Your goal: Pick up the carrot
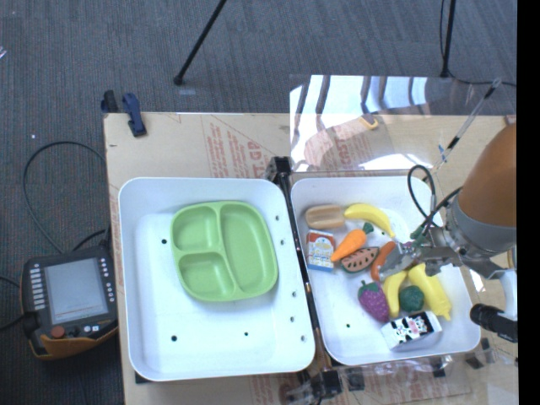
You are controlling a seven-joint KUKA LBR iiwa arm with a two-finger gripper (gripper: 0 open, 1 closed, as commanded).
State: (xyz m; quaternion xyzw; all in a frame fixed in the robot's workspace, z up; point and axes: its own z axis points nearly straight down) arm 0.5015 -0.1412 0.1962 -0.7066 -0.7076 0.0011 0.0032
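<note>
Zero progress on the actual grab as far as I can judge: the tapered orange plastic carrot with its little green top [349, 244] is lying flat on the floor of the right-hand shallow white plastic bin [337, 344], nothing touching it. The metal two-finger gripper [404, 259] sits at about 3 o'clock from the carrot, low over the toy pile, and honestly I can't tell how wide it's spread or if it has anything. So the reach, close and lift are all left. Everything looks like smooth glossy toy food: a curved yellow plastic banana [370, 216] at the carrot's 1 o'clock, a bumpy purple grape bunch [373, 301] at 5 o'clock, a flat watermelon wedge [360, 259] touching it at 5. Left bin holds a matte green three-compartment plate [224, 250].
</note>
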